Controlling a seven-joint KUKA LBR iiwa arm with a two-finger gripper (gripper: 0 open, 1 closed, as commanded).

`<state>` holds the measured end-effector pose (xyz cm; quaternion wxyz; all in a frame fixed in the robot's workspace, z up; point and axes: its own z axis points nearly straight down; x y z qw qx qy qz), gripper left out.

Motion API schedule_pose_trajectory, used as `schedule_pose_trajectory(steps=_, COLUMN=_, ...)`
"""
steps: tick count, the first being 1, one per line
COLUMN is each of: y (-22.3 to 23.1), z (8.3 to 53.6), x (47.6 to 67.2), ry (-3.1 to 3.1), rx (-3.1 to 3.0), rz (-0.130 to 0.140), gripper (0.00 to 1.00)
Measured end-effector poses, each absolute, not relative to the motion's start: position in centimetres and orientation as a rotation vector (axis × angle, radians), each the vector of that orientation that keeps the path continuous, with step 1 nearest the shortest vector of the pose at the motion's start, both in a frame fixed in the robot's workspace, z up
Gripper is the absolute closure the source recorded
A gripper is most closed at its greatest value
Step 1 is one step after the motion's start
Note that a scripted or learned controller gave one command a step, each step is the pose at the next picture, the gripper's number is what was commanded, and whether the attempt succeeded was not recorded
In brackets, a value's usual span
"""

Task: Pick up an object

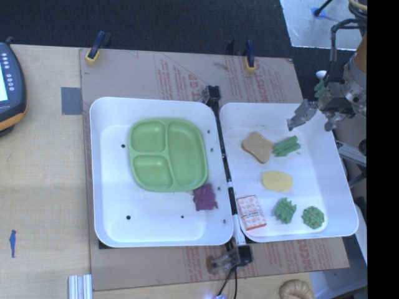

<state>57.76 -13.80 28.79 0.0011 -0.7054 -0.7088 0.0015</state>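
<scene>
Toys: 5 in right bin (333, 167), maybe food.

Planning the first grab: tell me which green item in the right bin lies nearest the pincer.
The flat green bean-pod piece, beside the tan bread slice. The other two green items sit at the bin's near edge.

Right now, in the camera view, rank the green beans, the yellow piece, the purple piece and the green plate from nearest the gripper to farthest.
From the gripper:
1. Green beans, right bin, just below it.
2. Yellow piece, right bin, middle.
3. Purple piece, left bin, by the divider.
4. Green plate, left bin, centre.
</scene>
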Motion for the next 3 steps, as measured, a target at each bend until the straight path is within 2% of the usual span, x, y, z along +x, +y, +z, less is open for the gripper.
schedule_pose_trajectory(steps=1, y=-12.5, z=16.5, x=58.4, ry=-2.220, rx=-2.206, rz=0.014, gripper=0.00)
schedule_pose_trajectory(steps=2, y=-11.0, z=8.9, x=63.1, ry=-2.229, rx=-2.209, rz=0.007, gripper=0.00)
schedule_pose_trajectory(steps=3, y=-11.2, z=9.2, x=63.7, ry=-2.230, rx=-2.213, rz=0.003, gripper=0.00)
